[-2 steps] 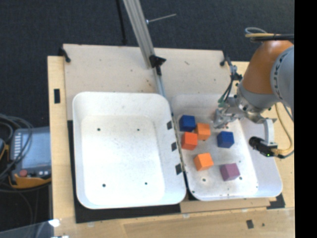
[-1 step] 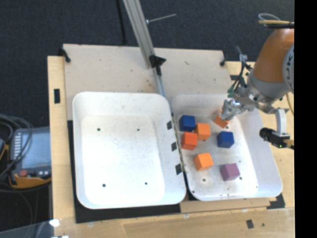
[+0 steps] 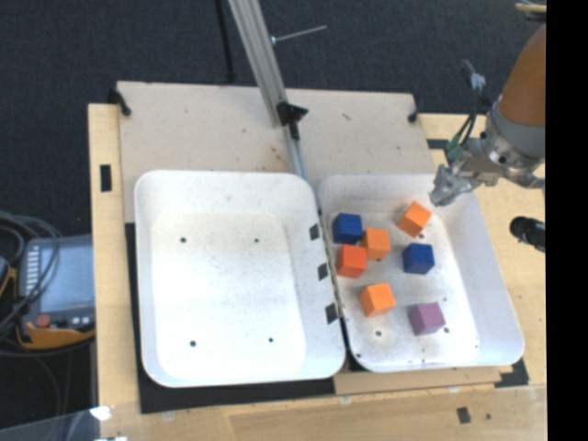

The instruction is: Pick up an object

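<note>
At the far left, beside the bench, a grey box with an orange base (image 3: 50, 288) is seen with dark cables looped around it. The left white bin (image 3: 165, 200) is set on the bench next to it, its floor speckled with small dark marks. A slanted aluminium rail (image 3: 262, 58) is seen rising from behind the two bins toward the top edge. The right white bin (image 3: 491, 329) is placed directly beside the left one, their walls touching along the middle. Seven cubes are scattered inside it. Nearest the dividing wall a blue cube (image 3: 348, 227) is found, and just below it a darker orange cube (image 3: 351, 261), with which a smaller orange cube (image 3: 378, 243) is in contact on its right. Lower down, an orange cube (image 3: 378, 299) is seen lying alone, with a purple cube (image 3: 426, 318) beside it toward the front right. A second blue cube (image 3: 418, 258) is placed to the right of the cluster, and above it a tilted orange cube (image 3: 414, 219) is seen near the back wall. The gripper (image 3: 443, 191) is positioned just to the upper right of that tilted cube, over the bin's back right corner, carried by the grey arm with its orange band (image 3: 525, 85). Whether the jaws are released or clenched cannot be told, and no cube is seen between them.
</note>
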`<action>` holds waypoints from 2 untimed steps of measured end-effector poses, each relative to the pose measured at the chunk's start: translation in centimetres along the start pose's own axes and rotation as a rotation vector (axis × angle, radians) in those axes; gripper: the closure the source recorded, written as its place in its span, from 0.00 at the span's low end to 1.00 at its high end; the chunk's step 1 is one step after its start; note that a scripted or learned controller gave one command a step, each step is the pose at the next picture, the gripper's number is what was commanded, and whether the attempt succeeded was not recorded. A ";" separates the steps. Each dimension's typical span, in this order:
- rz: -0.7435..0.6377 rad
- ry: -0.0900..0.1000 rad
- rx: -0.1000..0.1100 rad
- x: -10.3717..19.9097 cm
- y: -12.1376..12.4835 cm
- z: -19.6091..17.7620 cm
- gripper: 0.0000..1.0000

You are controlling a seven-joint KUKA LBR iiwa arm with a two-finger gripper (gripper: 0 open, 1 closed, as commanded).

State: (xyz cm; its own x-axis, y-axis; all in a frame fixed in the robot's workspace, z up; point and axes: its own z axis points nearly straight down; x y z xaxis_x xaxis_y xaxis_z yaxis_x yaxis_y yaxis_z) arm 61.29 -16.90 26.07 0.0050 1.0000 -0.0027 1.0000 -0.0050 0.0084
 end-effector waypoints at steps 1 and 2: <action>-0.002 0.000 0.006 -0.1 0.1 -0.1 1.00; -0.011 0.003 0.007 5.4 -0.5 -0.4 1.00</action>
State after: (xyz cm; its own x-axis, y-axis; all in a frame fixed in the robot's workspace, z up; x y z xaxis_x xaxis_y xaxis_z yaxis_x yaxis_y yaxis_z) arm 60.85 -11.52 26.47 -0.0061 1.0000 0.0004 1.0000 0.0061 0.0013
